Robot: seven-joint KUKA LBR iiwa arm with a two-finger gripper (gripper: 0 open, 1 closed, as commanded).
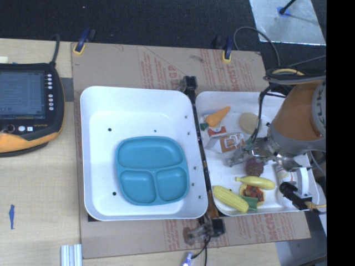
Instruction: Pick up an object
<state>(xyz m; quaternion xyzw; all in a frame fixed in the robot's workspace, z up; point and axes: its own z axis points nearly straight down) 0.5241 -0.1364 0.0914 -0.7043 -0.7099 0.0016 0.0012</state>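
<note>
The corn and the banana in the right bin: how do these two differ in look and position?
The corn is pale yellow with a bumpy surface; the banana is smoother and brighter yellow. The corn looks thicker, the banana slimmer. The corn lies slanted by the right bin's front left corner; the banana lies almost level, nearer the gripper. Both are long yellow toy foods.

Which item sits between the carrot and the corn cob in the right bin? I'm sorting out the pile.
In the camera view, a small carton lies between the carrot and the corn cob.
</note>
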